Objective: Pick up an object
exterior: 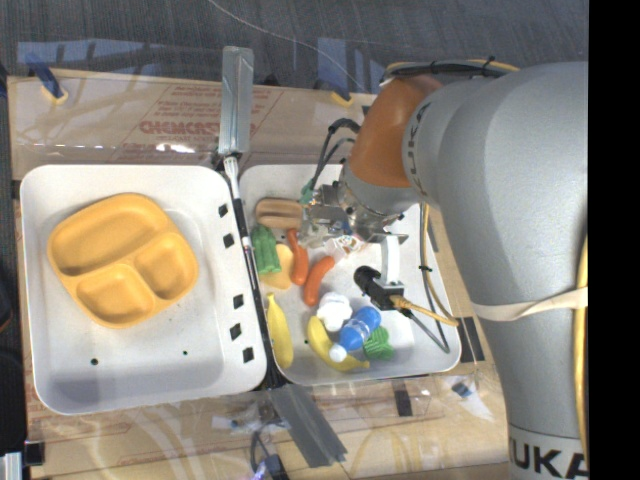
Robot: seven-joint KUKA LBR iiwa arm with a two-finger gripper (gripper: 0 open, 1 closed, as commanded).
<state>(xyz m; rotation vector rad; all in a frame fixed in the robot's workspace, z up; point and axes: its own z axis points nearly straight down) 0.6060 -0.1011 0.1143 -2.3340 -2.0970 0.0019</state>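
Over the right bin [440, 353] I see the grey arm [510, 168] reaching in, its gripper [325, 223] low among the toys; I cannot tell how its jaws stand. Left, a yellow tray [122, 258] fills the other bin [130, 373]. Near the gripper lie a hot dog [275, 211], carrots [316, 278], a blue bottle [357, 330].
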